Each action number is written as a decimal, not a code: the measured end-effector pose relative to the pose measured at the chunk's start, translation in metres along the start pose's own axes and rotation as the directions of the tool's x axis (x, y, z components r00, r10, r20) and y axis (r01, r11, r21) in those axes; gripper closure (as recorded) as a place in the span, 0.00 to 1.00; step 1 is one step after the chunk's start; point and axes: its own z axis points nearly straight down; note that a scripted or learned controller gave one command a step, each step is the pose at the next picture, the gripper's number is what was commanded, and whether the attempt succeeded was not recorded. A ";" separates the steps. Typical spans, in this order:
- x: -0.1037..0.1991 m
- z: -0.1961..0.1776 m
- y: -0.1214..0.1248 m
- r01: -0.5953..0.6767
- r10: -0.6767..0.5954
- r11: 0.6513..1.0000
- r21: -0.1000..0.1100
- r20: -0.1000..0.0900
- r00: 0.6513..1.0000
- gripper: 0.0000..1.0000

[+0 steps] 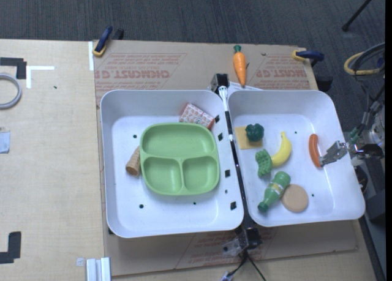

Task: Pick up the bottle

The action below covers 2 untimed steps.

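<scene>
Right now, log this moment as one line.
end effector: right bin's right edge, beside sausage | bottle: lying untouched, right bin front, against round biscuit

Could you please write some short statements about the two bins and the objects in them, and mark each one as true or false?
1. The green bottle lies in the right bin. True.
2. The gripper is holding the bottle. False: it is at the right bin's right edge, near the hot dog, apart from the bottle.
3. The green divided plate is in the left bin. True.
4. The carrot lies inside the right bin. False: it lies on the cardboard beyond the bins.
5. The banana lies on the plate. False: it lies in the right bin, above the bottle.
</scene>
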 end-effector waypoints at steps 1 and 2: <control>0.000 -0.010 0.001 0.001 -0.001 1.000 -0.001 0.001 1.000 1.00; 0.071 -0.040 -0.014 -0.250 0.250 0.968 -0.001 -0.001 0.968 1.00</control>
